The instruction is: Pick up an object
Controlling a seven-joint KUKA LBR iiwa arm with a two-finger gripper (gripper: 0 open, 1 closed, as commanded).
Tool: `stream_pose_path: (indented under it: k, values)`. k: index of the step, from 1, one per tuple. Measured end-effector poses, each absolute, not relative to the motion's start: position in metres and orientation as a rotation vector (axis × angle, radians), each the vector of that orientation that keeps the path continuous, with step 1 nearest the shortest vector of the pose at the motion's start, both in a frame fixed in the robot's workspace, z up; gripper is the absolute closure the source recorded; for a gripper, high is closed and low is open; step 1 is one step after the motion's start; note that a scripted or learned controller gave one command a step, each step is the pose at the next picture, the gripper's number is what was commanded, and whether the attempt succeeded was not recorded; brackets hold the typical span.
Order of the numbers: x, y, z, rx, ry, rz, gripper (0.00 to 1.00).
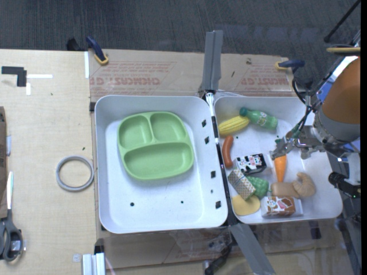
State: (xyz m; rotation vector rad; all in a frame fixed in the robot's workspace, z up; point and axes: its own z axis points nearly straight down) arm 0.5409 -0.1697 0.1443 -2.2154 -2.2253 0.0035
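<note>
My gripper (285, 146) hangs over the right bin (321, 110), just above the top end of an orange carrot (280, 168). Nothing shows as held in it. Left of the carrot lies a black-and-white carton (250, 163). A tan croissant (297, 186) and a brown carton (282, 206) lie below the carrot. At the bin's far side are a green bottle (260, 118) and a yellow corn cob (234, 125). A red sausage (228, 151) lies along the left wall.
A green toy (259, 185), a checkered packet (241, 183) and a yellow disc (246, 206) crowd the right bin's near left. The left bin (160, 211) holds a green divided plate (156, 145). A tape ring (74, 172) and scissors (10, 234) lie on the bench at left.
</note>
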Motion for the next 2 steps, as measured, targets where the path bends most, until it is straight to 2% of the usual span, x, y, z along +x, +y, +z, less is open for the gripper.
stream_pose_path:
  k: [1, 2]
  values:
    - [0.583, -0.185, 0.092, -2.215, -2.228, 0.001, 0.00]
    - [0.583, -0.215, 0.093, -2.134, -2.298, -0.010, 0.00]
